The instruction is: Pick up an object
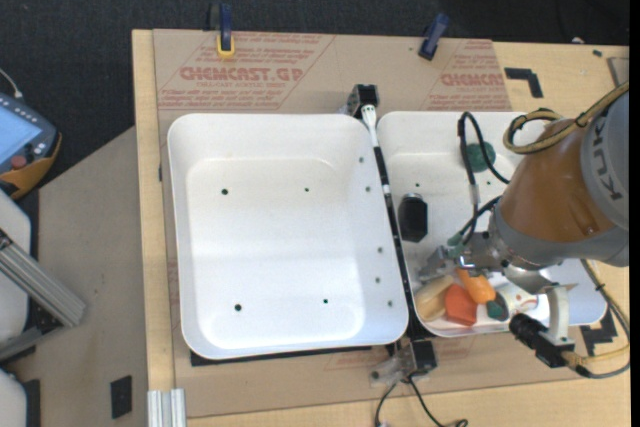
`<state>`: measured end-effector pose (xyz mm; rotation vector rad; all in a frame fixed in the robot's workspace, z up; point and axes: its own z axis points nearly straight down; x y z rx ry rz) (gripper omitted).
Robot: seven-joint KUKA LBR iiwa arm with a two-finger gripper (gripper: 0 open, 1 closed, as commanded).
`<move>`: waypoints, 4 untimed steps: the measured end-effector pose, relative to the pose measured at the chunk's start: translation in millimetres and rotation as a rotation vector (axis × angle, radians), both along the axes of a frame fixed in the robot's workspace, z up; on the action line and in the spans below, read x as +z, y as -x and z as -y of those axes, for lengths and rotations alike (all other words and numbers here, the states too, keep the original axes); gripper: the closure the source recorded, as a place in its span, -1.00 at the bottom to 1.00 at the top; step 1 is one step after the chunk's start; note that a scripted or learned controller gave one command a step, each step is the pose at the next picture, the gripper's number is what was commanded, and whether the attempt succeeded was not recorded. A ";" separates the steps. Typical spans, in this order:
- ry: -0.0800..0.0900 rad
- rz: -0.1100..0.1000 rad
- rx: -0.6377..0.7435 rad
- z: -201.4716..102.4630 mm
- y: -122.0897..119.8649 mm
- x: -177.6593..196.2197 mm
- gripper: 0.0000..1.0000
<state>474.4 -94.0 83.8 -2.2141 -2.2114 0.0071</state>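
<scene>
My claw (462, 260), its state hidden from me, hovers over the right white bin (432, 147); the orange-red rounded toy (462, 303) lies at six o'clock.

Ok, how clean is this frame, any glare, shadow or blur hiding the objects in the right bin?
Camera view: even light, the left bin bright white but not blown out; soft shadows along the bin walls; focus fairly sharp. The arm covers much of the right bin, so the orange and red objects near its front show partly; the black object is clear.
</scene>
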 end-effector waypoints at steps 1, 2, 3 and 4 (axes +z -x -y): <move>0.007 0.017 0.000 2.5 -6.7 11.5 1.00; 0.005 0.027 0.011 -63.7 -75.2 107.0 1.00; 0.001 0.028 0.012 -136.2 -82.3 223.6 1.00; 0.005 0.001 0.002 -151.0 -76.3 103.1 1.00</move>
